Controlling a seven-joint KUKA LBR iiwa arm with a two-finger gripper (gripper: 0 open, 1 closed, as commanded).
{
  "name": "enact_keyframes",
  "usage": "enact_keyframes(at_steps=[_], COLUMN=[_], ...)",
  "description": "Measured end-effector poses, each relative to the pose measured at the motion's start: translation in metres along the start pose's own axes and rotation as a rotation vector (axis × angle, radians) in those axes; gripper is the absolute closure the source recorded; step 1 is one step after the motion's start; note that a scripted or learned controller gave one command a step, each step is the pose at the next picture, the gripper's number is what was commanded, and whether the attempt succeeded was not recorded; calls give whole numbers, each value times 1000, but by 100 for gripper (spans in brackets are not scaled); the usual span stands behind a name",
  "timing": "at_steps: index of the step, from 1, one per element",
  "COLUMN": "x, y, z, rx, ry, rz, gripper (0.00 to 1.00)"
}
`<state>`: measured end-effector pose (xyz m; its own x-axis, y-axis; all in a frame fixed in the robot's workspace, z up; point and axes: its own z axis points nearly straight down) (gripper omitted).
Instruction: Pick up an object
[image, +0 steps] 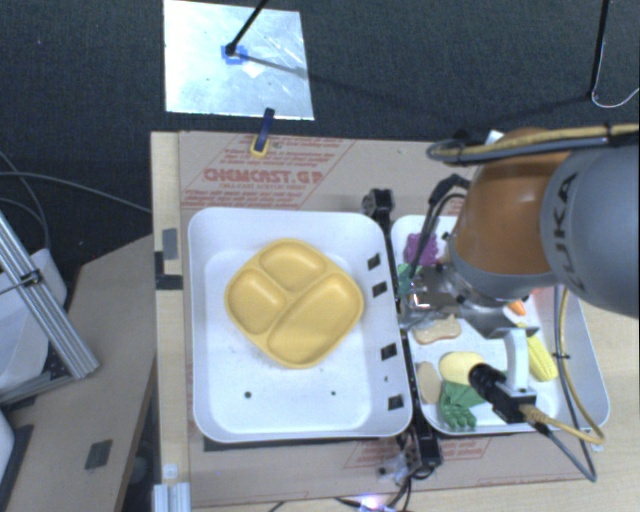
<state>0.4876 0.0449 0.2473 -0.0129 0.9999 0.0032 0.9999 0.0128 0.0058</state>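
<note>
Grey arm (530, 225) crowds right white bin (598, 400); claw state untellable. Packed toys, like green plastic piece (458, 405), risk a missed grasp.

Bins (215, 330) white. Plate (293, 300) yellow, plain. Arm (560, 235) grey, orange band. Right bin: green toy (458, 405), pale yellow item (459, 365), tan piece (437, 329), purple bit (427, 250). Board (265, 172) brown, red print.

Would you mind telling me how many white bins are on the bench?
2. The left bin holds a yellow divided plate. The right bin sits beside it, partly covered by the arm, with small items inside; some of these may be hidden under the arm.
</note>
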Motion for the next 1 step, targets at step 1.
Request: enact_keyframes(at_steps=[1], x=[28], y=[-1], z=[30], rx=[7], ry=[-2], rz=[6], gripper=[100])
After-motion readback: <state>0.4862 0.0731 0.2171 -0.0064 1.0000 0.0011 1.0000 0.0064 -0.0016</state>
